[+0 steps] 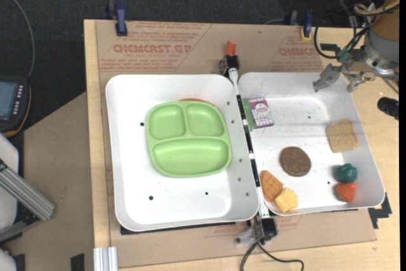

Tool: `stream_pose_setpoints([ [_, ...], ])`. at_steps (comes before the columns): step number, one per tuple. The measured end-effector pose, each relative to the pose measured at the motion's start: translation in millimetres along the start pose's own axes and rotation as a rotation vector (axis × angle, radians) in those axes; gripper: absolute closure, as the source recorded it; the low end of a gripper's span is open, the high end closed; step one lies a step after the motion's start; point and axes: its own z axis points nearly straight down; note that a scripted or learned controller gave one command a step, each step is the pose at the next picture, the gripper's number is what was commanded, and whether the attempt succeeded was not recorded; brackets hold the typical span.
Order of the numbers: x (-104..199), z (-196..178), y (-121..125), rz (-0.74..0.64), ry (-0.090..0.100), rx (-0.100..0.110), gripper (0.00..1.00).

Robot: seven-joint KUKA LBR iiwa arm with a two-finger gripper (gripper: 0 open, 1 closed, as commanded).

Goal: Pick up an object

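On dark carpet: bench w/ two white bins, brown paper sheet under them.
Left bin has green plate; right bin has cookie, cracker, waffle. Gripper over right bin's far corner, fingers spread, pinching nothing.

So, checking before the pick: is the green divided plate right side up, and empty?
Right side up and empty: the green plate shows three bare compartments facing upward in the left bin.

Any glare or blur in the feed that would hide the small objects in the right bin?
Camera view: even lighting, no strong glare on the right bin; the brown disc and waffle piece read clearly, with soft shadows. The hand looks slightly blurred.
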Motion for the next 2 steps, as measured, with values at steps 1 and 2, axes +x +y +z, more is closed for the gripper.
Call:
stream_pose_setpoints([
  [1,25.5,-52.0,-87.7,0.0,0.007,0.01,0.0],
  [2,87.1,31.7,-92.7,-0.006,0.011,0.018,0.0],
])
